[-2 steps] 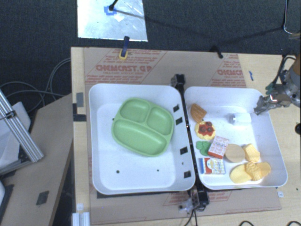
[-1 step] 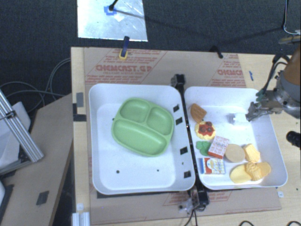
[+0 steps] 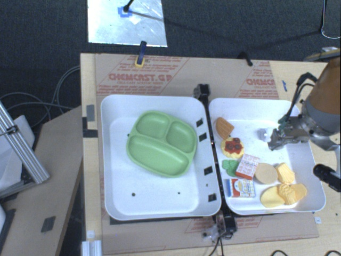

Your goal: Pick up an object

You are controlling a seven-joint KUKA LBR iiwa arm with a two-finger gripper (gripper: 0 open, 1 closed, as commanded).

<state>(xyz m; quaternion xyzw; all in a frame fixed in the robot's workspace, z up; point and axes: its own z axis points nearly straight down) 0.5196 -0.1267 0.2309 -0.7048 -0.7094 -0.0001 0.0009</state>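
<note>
The arm comes in from the right and its hand (image 3: 278, 138) hangs over the upper right part of the right bin (image 3: 266, 106), above bare white floor. Whether it is open or shut I cannot tell from here; the tip is a dark blur against the bin, and nothing is visibly held in it.

All the toy food lies to the left of the hand and toward the front of the bin, down the picture. Nearest, I judge, is the round tan piece (image 3: 265, 173), close below the hand and slightly left. Just beside it to the right sits a yellow piece (image 3: 286, 173), and in front of those a cluster of yellow pieces (image 3: 284, 194) by the front wall. Further left are the red and white carton (image 3: 248, 166), which lies tilted with its long side running toward the front, the red and yellow item (image 3: 233, 147), a green piece (image 3: 230, 166), the flat printed card (image 3: 242, 188) and, nearest the divider, the orange-brown piece (image 3: 224, 127).

The left bin (image 3: 114, 159) holds a green divided plate (image 3: 162, 143), well apart from the hand.

So the coming move turns on a short shift forward and a little left before descending on the tan piece
</note>
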